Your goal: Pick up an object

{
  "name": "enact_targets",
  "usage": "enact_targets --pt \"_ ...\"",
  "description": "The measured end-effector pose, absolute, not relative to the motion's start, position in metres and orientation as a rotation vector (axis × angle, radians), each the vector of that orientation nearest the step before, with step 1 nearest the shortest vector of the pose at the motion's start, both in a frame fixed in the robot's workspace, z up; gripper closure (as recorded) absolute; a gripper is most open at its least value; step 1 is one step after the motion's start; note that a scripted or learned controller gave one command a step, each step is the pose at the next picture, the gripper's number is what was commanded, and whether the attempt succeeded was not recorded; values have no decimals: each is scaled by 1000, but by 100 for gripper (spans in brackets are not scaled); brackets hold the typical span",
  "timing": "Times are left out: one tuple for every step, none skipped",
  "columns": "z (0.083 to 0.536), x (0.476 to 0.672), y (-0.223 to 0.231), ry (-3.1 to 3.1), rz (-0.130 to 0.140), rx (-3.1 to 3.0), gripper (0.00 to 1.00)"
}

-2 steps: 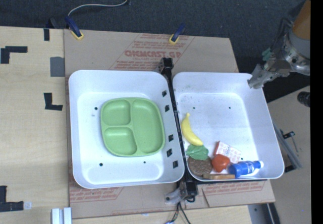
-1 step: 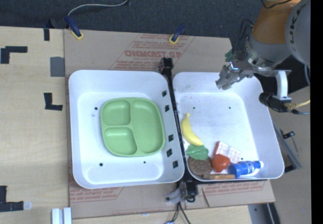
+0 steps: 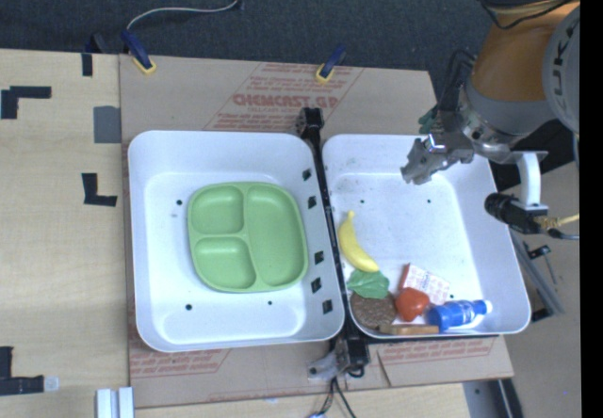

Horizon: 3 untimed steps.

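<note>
Robotics lab: KUKA arm, cardboard-covered bench, clamps, loose cable.

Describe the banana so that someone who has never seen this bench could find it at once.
Go to the right bin, the one without the green tray. The banana lies against its left wall, just above the cluster of items in the near corner. It is the only yellow curved thing there; its neighbours are a green leaf, a red item and a blue bottle.

2 white bins. Pale green 3-compartment plate. Yellow banana, green leafy item, red tomato-ish thing, blue bottle w/ white cap, brown disc (speckled). Arm orange & grey.
</note>
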State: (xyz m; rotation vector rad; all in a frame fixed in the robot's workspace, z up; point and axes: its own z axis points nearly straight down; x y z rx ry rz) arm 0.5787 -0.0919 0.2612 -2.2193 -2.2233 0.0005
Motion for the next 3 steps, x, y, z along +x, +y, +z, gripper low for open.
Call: enact_targets --pt "241 566 -95 -2222 3 -2220 100" --pt "254 537 -128 -2222 2 -2221 100" --pt "249 562 -158 -2222 2 -2221 100"
